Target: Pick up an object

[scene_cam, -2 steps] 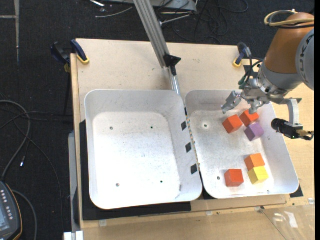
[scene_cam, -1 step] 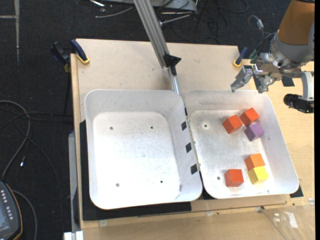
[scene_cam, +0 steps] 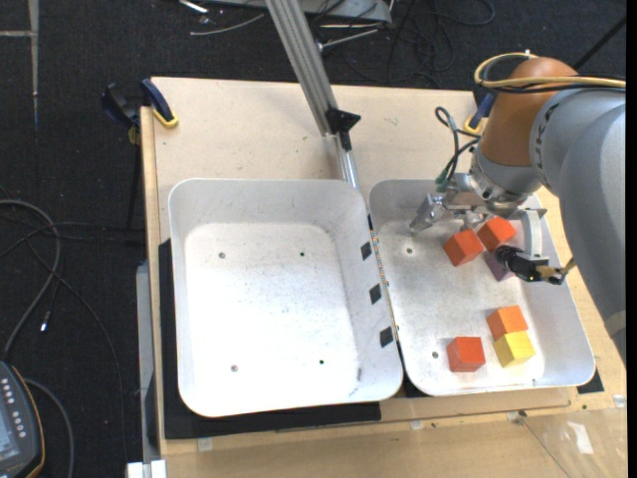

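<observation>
My gripper [scene_cam: 466, 215] hangs low over the far part of the right bin [scene_cam: 418, 297], under the grey arm with its orange band. Directly below it lie two orange blocks [scene_cam: 463, 248] [scene_cam: 497, 233] side by side, with a purple piece [scene_cam: 496, 265] just in front of them. The gripper body hides part of these blocks, and I cannot tell whether it touches them. Nearer the front of the same bin sit another orange block [scene_cam: 508, 320], a yellow block [scene_cam: 516, 348] and a red-orange block [scene_cam: 466, 354].
The left bin [scene_cam: 199, 207] stands beside the right one, the two rims overlapping in the middle. A slanted metal pole [scene_cam: 304, 53] reaches down to the bins' far edge. A yellow-handled clamp [scene_cam: 154, 103] grips the bench's far left corner.
</observation>
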`<action>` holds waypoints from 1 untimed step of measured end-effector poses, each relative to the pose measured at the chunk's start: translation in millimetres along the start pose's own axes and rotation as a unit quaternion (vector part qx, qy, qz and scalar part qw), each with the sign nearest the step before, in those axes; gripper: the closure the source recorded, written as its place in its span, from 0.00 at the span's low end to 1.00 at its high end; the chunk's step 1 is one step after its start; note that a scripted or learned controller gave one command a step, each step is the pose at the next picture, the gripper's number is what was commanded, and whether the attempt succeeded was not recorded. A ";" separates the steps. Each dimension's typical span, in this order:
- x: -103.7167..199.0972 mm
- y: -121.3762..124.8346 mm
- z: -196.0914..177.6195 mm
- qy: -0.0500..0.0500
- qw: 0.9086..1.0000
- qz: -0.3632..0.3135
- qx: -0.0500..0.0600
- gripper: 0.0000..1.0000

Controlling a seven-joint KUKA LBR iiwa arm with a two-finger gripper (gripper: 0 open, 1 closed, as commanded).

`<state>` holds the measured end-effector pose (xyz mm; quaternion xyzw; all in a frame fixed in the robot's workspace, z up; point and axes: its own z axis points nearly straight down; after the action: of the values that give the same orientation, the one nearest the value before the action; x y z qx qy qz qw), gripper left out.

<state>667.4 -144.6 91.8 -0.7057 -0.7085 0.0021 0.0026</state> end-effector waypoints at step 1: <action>25.9 -63.9 -2.7 0.001 1.000 0.003 -0.001 0.00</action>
<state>603.4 -118.9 95.0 -0.7075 -0.7067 0.0013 0.0025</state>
